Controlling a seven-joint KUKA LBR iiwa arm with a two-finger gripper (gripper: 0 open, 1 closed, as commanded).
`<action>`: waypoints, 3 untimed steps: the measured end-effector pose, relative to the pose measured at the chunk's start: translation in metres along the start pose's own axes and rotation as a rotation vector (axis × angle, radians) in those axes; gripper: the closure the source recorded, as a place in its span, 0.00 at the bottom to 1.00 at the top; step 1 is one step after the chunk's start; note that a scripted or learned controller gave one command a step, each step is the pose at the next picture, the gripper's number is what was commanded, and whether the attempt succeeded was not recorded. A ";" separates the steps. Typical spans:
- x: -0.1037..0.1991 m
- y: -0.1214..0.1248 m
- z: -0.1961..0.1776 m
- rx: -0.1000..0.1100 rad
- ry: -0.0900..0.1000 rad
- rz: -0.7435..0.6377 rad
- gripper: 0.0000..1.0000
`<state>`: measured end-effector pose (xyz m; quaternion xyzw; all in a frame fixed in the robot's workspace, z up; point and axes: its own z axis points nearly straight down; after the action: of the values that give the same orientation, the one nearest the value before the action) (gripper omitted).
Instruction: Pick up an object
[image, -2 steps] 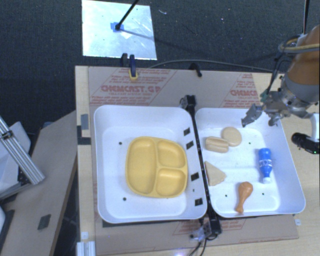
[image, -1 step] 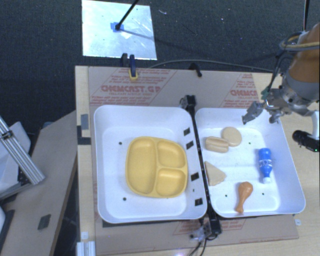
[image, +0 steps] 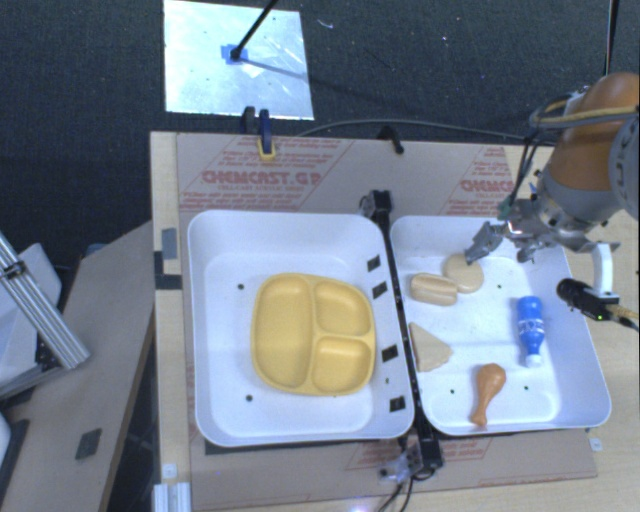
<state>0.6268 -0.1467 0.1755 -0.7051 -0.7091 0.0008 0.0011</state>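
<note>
Two shallow white bins sat side by side on a bench, seen from above at a slant. The left bin (image: 215, 260) held a yellow divided plate (image: 312, 333). The right bin (image: 580, 395) held five small things: a round pale cookie (image: 464, 272) near the back, a bread roll (image: 434, 289) just in front of it and to its left, a pale wedge (image: 429, 348) beside the divider between the bins, a blue bottle (image: 529, 326) lying toward the right, and a toy drumstick (image: 486, 387) near the front rim.

The arm (image: 592, 150) reached in from the right and hung over the back of the right bin. Judging by how things lay, the pick had not been made: every object rested on the bin floor and none was lifted. What remained was the whole grasp, namely coming down on one item, closing, and raising it.

The gripper (image: 507, 236) hovered above the bin, just behind and to the right of the cookie, which was the nearest item and the likely target. Its fingers (image: 484, 243) were spread apart, with nothing between them. Whether a fingertip touched the cookie could not be told from this angle; it looked close but apart.
</note>
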 end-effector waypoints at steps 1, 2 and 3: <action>0.003 -0.006 0.061 0.001 0.000 0.003 0.00; 0.003 -0.004 0.088 -0.006 0.000 0.004 0.00; 0.002 -0.001 0.074 -0.014 -0.002 0.003 1.00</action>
<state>0.6251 -0.1442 0.1016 -0.7064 -0.7078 -0.0036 -0.0043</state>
